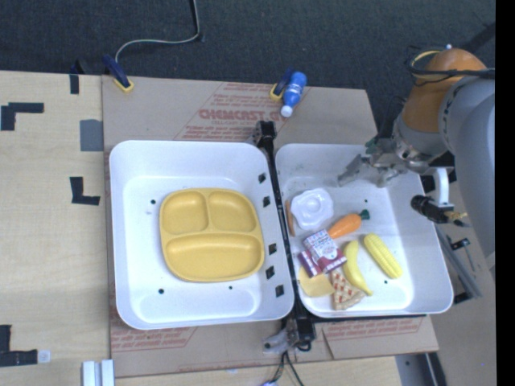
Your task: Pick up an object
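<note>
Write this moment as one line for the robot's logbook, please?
stage: approach | gripper: over right bin's far edge, holding nothing | nearest item: white cup | yellow tray: in left bin

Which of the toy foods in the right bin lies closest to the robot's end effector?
The white cup-like piece, at the top of the pile, is closest to the end effector. The carrot, corn and banana lie further down.

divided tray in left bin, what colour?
Yellow. The divided tray in the left bin shows plainly in the camera view.
</note>
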Controlling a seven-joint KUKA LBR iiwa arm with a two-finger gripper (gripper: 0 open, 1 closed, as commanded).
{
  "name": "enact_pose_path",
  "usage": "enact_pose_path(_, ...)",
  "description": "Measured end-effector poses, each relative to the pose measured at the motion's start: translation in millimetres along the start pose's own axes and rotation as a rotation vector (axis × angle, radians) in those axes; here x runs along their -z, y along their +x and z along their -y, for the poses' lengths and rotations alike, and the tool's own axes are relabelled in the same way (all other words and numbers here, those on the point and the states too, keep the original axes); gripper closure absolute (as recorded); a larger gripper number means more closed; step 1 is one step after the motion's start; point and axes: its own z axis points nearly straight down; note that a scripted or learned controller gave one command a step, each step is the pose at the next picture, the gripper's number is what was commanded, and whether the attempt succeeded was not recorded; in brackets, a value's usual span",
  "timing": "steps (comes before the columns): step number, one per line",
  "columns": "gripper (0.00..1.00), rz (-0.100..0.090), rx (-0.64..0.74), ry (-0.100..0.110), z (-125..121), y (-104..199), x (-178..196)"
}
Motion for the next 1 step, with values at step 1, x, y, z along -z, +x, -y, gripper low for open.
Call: enact_pose_path(1,0.00,0.001,-0.001,-0.001,56.9,3.5,0.6)
